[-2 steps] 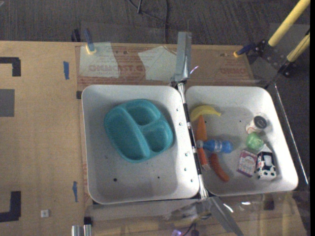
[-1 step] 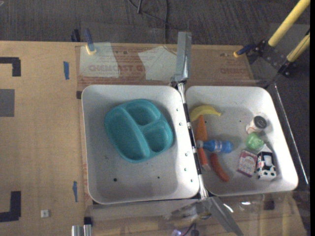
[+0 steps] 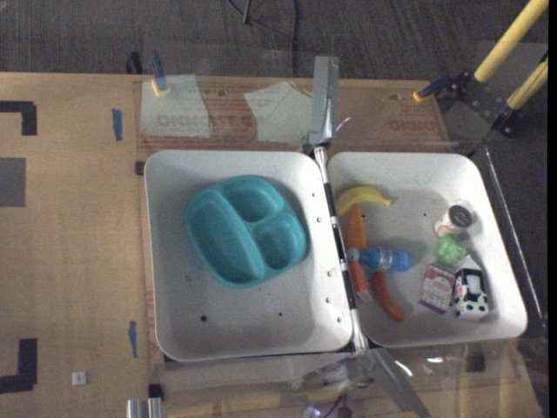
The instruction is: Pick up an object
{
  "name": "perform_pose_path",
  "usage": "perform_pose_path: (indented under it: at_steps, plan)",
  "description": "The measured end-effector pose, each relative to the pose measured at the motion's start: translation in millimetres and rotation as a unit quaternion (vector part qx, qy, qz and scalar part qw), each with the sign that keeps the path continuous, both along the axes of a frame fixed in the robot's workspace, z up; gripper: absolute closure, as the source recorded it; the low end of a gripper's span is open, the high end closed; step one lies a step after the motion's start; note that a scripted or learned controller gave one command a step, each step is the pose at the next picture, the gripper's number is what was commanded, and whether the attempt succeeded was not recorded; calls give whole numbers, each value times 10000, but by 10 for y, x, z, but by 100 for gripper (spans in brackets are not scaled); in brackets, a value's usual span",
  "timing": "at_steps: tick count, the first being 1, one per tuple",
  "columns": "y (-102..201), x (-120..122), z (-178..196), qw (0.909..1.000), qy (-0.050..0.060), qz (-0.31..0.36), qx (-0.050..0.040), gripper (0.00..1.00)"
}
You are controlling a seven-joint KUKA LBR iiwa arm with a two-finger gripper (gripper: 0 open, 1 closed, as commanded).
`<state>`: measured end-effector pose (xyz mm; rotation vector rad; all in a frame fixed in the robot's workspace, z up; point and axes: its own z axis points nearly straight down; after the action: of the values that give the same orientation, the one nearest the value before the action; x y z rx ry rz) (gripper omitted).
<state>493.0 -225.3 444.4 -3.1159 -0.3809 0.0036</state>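
Right now the candidates sit in the right bin. The banana lies apart near the divider, so it is the easiest pick: come straight down and close across its narrow width. Avoid the crowded blue bottle. Gripper state: can't tell.

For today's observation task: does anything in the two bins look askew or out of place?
Nothing looks spilled or broken. The teal divided plate sits at a slant in the left bin. In the right bin, a blue bottle lies across an orange carrot.
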Motion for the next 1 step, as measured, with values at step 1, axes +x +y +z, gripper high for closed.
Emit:
perform_pose_path:
  at_steps: [1]
  plan:
    - [120,116,-103,9998,6,-208,4,0]
